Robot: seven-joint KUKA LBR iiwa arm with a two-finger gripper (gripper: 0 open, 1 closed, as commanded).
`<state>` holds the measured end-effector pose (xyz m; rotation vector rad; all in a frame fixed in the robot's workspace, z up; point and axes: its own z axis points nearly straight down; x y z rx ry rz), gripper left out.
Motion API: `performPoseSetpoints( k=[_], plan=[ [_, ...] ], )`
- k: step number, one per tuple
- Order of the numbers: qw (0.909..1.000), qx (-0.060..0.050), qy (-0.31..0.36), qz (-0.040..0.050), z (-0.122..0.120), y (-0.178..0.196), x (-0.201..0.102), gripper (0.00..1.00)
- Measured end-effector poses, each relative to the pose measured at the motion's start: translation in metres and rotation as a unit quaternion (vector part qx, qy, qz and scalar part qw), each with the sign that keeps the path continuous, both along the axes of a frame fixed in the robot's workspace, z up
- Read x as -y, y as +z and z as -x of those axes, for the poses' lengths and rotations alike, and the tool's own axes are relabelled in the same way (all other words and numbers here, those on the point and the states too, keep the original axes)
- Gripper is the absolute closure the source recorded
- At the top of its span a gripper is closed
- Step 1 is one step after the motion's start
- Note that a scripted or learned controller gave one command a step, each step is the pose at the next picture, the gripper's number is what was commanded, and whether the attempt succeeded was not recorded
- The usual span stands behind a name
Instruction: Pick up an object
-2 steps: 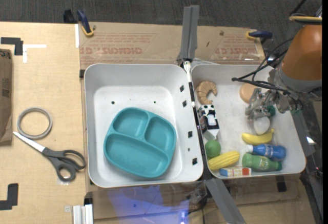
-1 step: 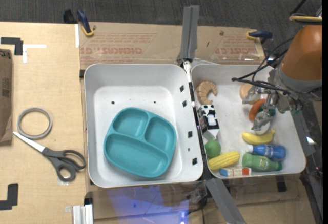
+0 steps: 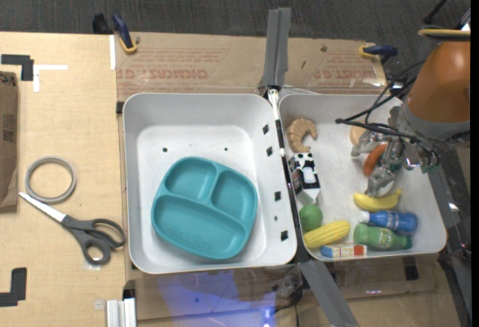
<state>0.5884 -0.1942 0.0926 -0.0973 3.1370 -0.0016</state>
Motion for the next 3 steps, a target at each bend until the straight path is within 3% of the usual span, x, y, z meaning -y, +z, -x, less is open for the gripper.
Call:
performPoseSetpoints(
  k=[1, 2, 3],
  plan=[
    [1.0, 0.003, 0.001, 0.0006, -0.002, 0.01, -0.001, 1.0],
    [1.0, 0.003, 0.001, 0.0005, -0.002, 0.01, -0.001, 0.0],
    [0.9991, 0.0, -0.043, -0.0007, -0.002, 0.0, -0.007, 0.0]
  ],
)
